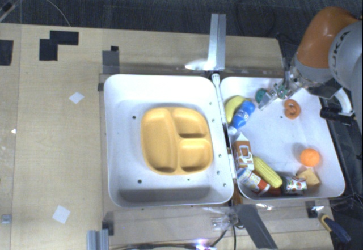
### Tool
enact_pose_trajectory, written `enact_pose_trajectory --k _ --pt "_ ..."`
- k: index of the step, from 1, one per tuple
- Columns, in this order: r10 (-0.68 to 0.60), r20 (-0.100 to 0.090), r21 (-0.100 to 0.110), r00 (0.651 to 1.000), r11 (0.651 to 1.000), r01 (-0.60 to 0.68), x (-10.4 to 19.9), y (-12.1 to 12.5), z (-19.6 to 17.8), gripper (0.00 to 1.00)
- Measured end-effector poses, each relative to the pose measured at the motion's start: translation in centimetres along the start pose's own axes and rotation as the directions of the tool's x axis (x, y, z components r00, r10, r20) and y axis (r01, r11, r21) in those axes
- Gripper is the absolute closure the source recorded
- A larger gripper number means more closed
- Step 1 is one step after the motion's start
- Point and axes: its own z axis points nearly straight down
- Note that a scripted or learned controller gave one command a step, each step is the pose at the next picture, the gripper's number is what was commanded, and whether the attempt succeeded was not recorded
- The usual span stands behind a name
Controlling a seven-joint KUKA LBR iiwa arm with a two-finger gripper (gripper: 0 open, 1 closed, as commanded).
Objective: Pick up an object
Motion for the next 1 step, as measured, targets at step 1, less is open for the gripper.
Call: enact_pose_trajectory --k 1 --pt "0.325 -0.005 0.005 0.946 0.946 -0.325 2.47 2.38 -7.23 1.00"
